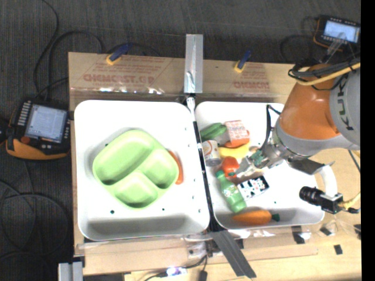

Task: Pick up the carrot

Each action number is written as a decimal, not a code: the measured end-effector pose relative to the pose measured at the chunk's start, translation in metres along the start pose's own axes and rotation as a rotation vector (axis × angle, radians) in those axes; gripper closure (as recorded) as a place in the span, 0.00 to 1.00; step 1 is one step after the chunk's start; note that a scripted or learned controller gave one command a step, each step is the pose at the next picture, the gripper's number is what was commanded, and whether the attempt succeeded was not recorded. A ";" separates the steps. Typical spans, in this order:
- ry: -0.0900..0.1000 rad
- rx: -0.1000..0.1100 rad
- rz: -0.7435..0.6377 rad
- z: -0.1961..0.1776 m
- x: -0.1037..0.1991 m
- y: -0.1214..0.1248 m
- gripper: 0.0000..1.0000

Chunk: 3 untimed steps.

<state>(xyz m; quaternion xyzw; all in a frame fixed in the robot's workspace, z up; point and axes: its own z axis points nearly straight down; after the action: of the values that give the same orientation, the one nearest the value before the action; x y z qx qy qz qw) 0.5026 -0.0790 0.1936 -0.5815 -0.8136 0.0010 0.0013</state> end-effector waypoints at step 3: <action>-0.005 -0.002 -0.216 -0.022 -0.049 0.054 0.00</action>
<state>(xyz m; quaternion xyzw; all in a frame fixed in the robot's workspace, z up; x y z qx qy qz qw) 0.5700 -0.1082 0.2154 -0.4903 -0.8715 0.0016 -0.0009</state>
